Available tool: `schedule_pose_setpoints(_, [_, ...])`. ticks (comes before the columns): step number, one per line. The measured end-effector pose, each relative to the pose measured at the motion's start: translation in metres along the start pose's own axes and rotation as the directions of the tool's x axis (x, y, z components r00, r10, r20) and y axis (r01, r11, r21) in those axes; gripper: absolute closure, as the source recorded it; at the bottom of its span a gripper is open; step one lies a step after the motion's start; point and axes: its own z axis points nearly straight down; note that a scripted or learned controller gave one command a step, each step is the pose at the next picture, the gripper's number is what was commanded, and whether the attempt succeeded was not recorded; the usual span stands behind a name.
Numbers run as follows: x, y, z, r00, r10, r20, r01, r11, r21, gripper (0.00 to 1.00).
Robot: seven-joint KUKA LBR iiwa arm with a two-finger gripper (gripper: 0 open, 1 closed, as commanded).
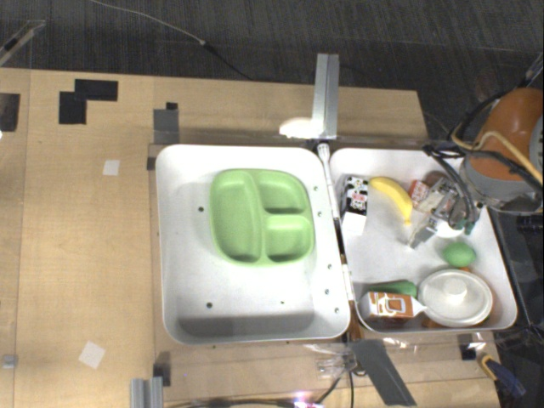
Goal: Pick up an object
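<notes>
Claw: the claw (422, 231) sits low in the right bin (374, 270), beside the banana (393, 196). I cannot tell if it is wide or narrow.
Things to grab: banana, green ball (459, 254), white bowl (456, 296), small carton (389, 305), all near for reaching.
Left bin: a green tray (259, 216) lies flat.

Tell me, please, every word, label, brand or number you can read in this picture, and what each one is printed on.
No text can be read for certain.
Black-and-white packet at the right bin's left wall: printed marks, too small to read.
Brown carton at the front of the right bin: a pale label, too blurred to read.
Green divided tray: no lettering visible.
</notes>
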Motion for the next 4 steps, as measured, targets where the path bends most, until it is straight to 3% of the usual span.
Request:
schedule_pose_setpoints(1, [-0.026, 0.08, 0.001, 0.989, 0.145, -0.014, -0.145, 0.989, 0.005, 0.0])
schedule_pose_setpoints(2, [0.002, 0.013, 0.0, 0.98, 0.199, 0.0, -0.199, 0.98, 0.004, 0.0])
schedule_pose_setpoints(3, [0.057, -0.006, -0.002, 0.94, 0.341, 0.003, -0.341, 0.94, -0.001, 0.0])
schedule_pose_setpoints(4, [0.083, -0.058, -0.003, 0.881, 0.473, 0.004, -0.473, 0.881, -0.007, 0.0])
